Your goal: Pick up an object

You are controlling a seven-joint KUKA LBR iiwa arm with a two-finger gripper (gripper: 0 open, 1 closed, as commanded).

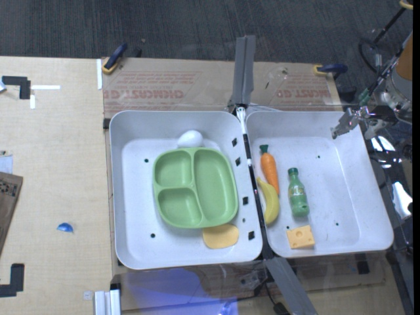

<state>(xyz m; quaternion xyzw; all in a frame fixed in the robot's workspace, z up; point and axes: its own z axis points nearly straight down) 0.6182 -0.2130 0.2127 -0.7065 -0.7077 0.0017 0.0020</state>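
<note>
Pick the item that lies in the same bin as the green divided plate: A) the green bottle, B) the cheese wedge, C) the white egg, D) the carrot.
C: the white egg rests just behind the green divided plate in the left bin, while the carrot, green bottle and cheese wedge lie in the right bin.

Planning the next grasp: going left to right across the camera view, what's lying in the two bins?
Green divided plate → carrot → green bottle. The banana overlaps the carrot's span, and the cheese wedge overlaps the bottle's, so I leave them out, along with the pieces touching the plate.
</note>
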